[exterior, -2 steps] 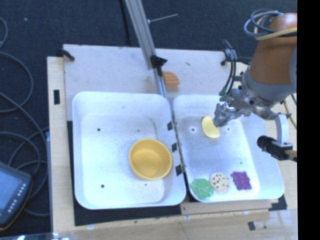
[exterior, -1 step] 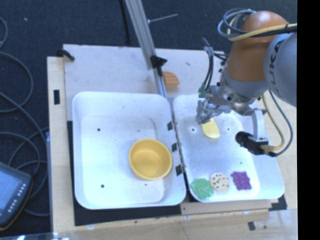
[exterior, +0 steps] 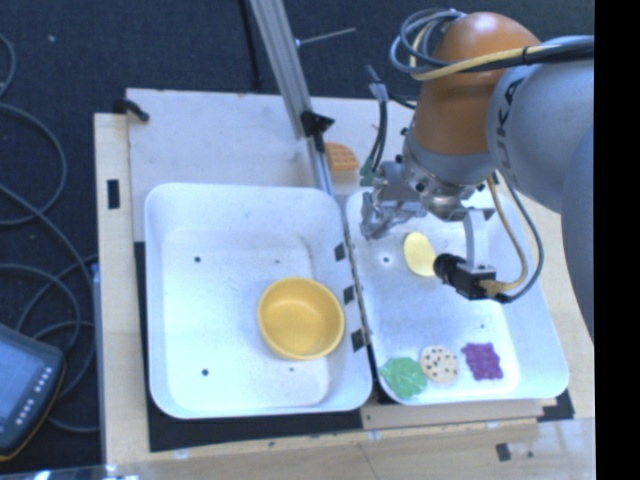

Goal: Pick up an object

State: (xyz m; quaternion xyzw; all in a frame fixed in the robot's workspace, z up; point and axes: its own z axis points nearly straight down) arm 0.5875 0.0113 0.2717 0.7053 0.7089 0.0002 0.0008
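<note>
White right bin (exterior: 530,363): gripper (exterior: 378,218) hangs at its far left corner, near the dividing rim; claw state cannot be told. Open floor lies mid-bin. Pale yellow oval piece (exterior: 419,253) lies just beside the gripper, flat and smooth

The grey arm (exterior: 545,118) reaches in from the right and bends downward, its orange band (exterior: 465,88) sitting above the wrist with cables looped over it, while the gripper (exterior: 378,218) hangs below, pointing down and toward the left.
</note>
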